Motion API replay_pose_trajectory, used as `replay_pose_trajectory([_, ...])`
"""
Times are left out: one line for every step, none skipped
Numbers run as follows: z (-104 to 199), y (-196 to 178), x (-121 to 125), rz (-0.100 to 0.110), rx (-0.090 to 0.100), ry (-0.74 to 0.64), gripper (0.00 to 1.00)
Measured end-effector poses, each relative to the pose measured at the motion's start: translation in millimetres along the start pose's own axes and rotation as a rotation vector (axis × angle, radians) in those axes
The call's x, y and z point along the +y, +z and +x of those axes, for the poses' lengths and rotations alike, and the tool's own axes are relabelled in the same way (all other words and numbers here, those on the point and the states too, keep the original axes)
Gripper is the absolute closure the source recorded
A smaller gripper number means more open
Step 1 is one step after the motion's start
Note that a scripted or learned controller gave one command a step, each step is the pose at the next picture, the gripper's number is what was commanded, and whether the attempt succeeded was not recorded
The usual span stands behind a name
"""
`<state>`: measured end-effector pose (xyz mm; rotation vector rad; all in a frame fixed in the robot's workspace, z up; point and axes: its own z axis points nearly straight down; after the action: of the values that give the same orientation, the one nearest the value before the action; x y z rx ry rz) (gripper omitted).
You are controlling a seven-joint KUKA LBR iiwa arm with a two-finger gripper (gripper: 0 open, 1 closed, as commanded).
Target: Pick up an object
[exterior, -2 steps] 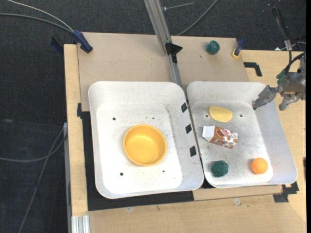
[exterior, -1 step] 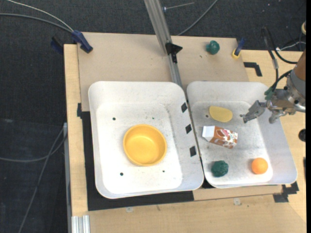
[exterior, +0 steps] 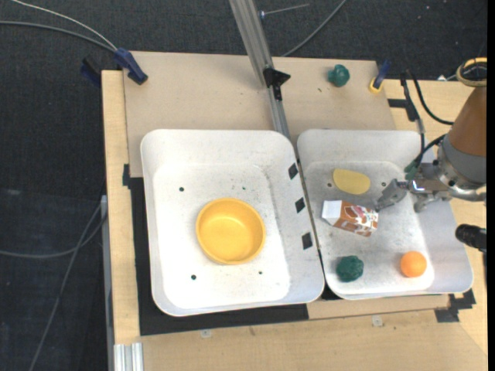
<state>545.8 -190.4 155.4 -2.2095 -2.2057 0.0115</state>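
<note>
The right bin (exterior: pixel 387 147) holds several objects: a flat yellow piece (exterior: pixel 351 181), a small brown and white carton (exterior: pixel 352 217) lying on its side, a dark green ball (exterior: pixel 349 267) and an orange ball (exterior: pixel 413 264). My gripper (exterior: pixel 404 199) hangs over the right part of this bin, just right of the carton and the yellow piece. It is open, with nothing between its fingers (exterior: pixel 386 196). The left finger points toward the carton's upper right corner without touching it.
A yellow bowl (exterior: pixel 230 229) sits in the left bin (exterior: pixel 170 161). A small green ball (exterior: pixel 338 75) lies on the bench behind the bins. A slanted metal pole (exterior: pixel 251 33) runs down to the gap between the bins. Cables trail at the right.
</note>
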Motion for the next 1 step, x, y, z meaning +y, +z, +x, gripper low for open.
replay_pose_trajectory([1.5, 46.7, 3.4, -0.012, 0.004, -0.002, 0.0])
